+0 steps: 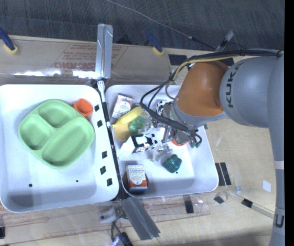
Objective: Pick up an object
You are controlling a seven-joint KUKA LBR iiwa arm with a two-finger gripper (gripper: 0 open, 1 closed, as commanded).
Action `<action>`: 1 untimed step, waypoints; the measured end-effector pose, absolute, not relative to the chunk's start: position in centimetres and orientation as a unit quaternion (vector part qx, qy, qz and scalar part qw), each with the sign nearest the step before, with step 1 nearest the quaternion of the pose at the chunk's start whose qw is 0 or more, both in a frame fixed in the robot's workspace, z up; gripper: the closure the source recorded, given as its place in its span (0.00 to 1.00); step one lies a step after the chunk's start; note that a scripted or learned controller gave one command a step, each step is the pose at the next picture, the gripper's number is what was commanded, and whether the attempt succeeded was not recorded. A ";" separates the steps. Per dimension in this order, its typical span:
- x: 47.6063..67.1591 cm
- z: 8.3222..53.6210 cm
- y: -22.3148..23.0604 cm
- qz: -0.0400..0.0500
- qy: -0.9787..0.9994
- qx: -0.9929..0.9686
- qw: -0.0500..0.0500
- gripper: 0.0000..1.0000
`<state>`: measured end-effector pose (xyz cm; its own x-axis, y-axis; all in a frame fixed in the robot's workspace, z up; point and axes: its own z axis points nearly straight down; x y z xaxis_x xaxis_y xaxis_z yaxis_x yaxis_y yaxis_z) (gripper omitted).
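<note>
Hovering gripper (159,140), grip state unreadable | teal object (172,163) just beside it, right bin (203,163) | yellow item (124,123) near | green plate (57,132), left bin (8,137), well apart

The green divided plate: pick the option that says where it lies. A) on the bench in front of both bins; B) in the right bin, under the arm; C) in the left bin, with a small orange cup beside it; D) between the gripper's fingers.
C: the green divided plate lies flat in the left bin, with the small orange cup at its upper right edge.
</note>
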<state>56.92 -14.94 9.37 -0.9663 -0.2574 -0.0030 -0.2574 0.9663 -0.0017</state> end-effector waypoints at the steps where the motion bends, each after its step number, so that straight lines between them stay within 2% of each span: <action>1: 59.2 9.3 -12.0 0.000 0.982 -0.187 0.002 0.00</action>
